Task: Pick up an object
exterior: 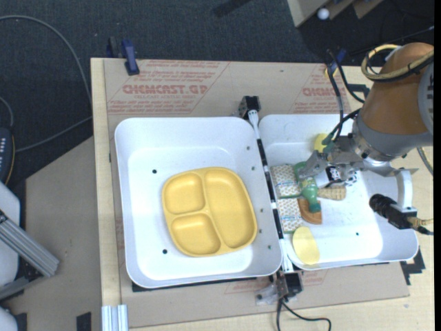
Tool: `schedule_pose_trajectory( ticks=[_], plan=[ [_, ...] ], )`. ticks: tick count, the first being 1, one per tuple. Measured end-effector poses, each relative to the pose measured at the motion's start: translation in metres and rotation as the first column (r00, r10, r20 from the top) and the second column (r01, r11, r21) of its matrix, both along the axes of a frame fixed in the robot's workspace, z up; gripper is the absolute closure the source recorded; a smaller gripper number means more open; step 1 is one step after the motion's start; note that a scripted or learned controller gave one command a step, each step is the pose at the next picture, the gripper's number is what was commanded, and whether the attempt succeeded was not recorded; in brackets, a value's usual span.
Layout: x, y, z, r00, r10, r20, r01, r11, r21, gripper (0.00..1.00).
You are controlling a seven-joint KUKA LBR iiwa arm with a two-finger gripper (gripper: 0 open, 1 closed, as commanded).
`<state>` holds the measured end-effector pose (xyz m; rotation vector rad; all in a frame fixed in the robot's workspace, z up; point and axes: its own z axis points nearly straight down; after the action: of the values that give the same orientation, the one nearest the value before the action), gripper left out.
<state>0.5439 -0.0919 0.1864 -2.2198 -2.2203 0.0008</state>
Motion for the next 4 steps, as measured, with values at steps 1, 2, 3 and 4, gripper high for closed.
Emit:
schedule_pose_trajectory(
  ticks=[1,2,3,4],
  plan=[
    [-0.024,-0.005,-0.099,1.0,-0.001,0.005,0.001,1.0,-0.001,0.0],
    [0.036,-0.043,-0.101,1.0,-0.001,0.003,0.001,1.0,-0.002,0.0],
    [-0.003,-0.024,-0.102,1.0,-0.001,0.0,0.001,1.0,0.0,0.0],
    [-0.039,-0.014,-0.102,1.0,-0.001,-0.001,0.001,1.0,0.0,0.0]
  ],
)
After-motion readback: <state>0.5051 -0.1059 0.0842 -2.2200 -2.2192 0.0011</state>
